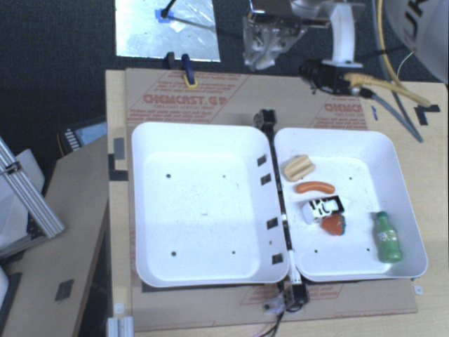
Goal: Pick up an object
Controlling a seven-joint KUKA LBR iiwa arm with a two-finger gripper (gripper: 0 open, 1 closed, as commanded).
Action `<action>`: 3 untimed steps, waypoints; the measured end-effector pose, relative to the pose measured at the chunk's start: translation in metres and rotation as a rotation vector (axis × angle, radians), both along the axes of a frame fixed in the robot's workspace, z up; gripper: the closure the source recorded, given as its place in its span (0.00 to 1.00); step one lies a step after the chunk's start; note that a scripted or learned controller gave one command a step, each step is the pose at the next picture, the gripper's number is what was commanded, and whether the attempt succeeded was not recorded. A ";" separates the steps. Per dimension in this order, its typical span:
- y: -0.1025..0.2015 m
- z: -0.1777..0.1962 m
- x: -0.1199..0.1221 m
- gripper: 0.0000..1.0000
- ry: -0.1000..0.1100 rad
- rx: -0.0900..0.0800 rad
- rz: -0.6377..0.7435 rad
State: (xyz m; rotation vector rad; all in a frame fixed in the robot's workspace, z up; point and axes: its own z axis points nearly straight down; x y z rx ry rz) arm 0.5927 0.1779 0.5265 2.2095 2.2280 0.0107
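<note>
Green plastic bottle point(386, 236), smooth sausage point(315, 187)

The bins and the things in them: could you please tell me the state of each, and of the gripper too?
Left bin: nothing lying in it.
Right bin: holds five things.
Bread roll: lying flat.
Sausage: lying flat.
Black and white packet: lying flat, touching the red fruit.
Red fruit: resting beside the packet.
Green bottle: lying on its side.
Gripper: raised behind the bins, holding nothing.

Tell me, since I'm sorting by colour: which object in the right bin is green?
The green bottle, lying by the right bin's right wall; the others are tan, orange, red and black-and-white.
</note>
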 end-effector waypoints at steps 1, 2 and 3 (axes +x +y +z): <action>0.031 0.010 -0.080 1.00 0.005 0.001 -0.001; 0.019 -0.031 -0.107 1.00 0.010 -0.003 -0.004; 0.053 0.010 -0.106 1.00 0.003 0.001 -0.002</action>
